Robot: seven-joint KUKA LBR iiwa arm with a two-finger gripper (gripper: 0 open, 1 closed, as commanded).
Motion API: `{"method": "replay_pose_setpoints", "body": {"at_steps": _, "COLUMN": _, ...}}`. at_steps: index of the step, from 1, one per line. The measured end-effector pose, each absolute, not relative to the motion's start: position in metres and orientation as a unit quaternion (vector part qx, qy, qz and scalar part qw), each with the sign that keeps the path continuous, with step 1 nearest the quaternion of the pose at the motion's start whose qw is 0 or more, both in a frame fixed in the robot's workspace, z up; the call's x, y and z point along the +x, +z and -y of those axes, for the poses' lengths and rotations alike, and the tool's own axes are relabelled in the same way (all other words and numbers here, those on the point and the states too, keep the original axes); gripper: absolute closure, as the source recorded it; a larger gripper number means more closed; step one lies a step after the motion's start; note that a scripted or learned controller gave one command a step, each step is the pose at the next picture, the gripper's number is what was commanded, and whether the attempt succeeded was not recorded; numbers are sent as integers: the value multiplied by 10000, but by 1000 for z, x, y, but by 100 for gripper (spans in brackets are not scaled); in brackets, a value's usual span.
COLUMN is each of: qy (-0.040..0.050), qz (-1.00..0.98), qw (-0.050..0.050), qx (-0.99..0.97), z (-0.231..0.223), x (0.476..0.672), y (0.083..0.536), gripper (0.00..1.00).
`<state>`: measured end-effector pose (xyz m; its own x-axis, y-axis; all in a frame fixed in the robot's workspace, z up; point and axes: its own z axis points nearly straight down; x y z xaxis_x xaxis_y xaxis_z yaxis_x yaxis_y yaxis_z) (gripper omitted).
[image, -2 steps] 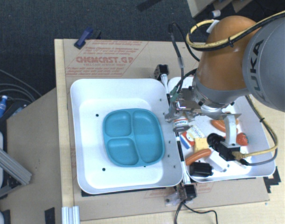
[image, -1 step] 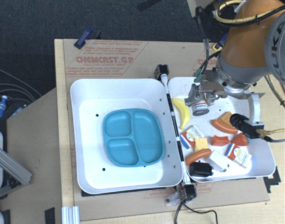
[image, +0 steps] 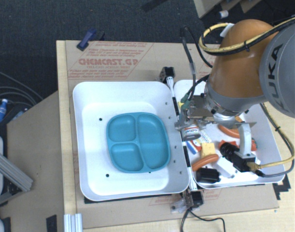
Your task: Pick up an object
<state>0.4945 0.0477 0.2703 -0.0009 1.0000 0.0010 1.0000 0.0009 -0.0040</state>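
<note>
The hand (image: 191,127) hovers just above cluttered objects (image: 219,153) in the right bin (image: 277,144).

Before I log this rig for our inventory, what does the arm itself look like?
The arm is grey with a rounded orange band above the wrist. Yellow and black cables loop around it, and dark lettering marks the grey shell at right.

The left bin (image: 84,144) holds a divided plate (image: 137,141) near its middle. Right of the plate, past the wall shared by both bins, the right bin (image: 273,129) holds a pile of small objects (image: 219,153), which lies partly under the arm (image: 239,62). The gripper (image: 190,127) hangs just right of the plate, over that shared wall, perhaps touching a small object there.
</note>
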Motion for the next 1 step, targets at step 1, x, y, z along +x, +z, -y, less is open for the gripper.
{"method": "replay_pose_setpoints", "body": {"at_steps": 1, "qy": 2, "qz": 7069, "qw": -3, "qx": -7073, "z": -14, "x": 521, "y": 267, "gripper": 100}}
